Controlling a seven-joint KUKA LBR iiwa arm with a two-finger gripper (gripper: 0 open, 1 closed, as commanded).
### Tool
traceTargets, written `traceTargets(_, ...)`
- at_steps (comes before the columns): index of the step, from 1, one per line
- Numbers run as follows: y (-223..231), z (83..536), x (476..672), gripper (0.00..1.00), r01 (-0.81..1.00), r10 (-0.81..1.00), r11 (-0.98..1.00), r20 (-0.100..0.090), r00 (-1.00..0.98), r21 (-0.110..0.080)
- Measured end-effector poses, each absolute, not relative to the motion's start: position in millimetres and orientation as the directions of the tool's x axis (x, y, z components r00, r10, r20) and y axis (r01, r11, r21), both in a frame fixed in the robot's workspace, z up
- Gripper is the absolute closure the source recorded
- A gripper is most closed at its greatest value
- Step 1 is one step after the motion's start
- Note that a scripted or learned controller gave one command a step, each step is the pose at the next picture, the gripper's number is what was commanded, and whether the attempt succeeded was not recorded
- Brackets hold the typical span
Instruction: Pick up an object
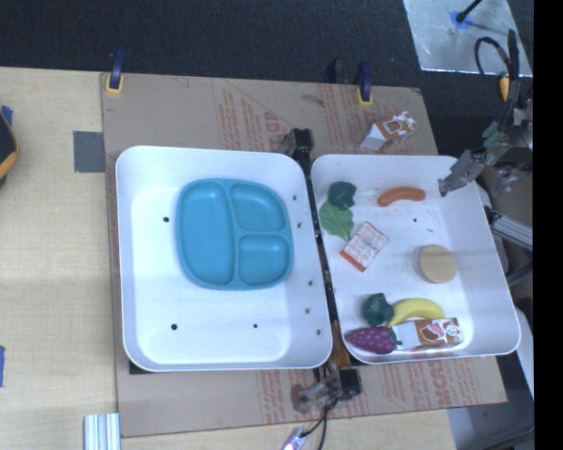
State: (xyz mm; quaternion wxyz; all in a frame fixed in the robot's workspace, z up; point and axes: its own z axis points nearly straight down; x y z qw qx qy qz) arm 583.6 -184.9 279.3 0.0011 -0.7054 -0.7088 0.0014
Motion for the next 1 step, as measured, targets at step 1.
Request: traceTargets(1, -212.2, 145.0, 531.8, 0.00, 1.000, 1.000, 0.005, -0.001, -0.005, -0.004)
